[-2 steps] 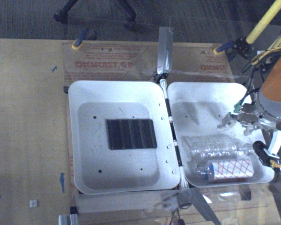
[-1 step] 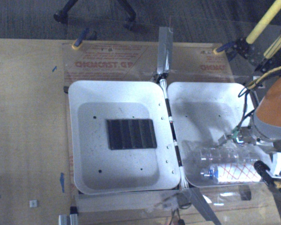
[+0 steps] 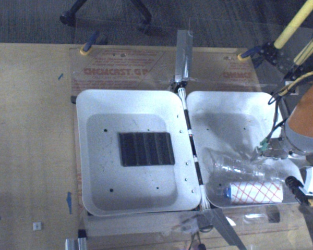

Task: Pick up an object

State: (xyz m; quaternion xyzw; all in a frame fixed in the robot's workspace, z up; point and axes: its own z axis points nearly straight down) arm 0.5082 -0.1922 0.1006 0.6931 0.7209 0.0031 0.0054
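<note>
Bench [image 3: 26, 139]: tan surface bearing two shallow white bins side by side, their inner rims touching along a central seam.
Left bin [image 3: 88, 139]: holds a dark ribbed rectangular pad [image 3: 146, 149] lying flat at the centre of its floor, long sides parallel to the bin's near edge.
Right bin [image 3: 219, 113]: holds two objects, both in its near half.
Clear plastic item [image 3: 235, 165]: transparent and hard to outline; lies near the middle of the right bin, just behind the roll.
Red-checked white roll [image 3: 255, 191]: cylinder lying on its side along the near edge of the right bin, a blue end facing the central seam.
Arm [image 3: 305, 119]: grey with an orange band, entering over the far right edge of the right bin.
Gripper [image 3: 268, 149]: at the right side of the right bin, above the clear item; whether open or closed cannot be told.
</note>
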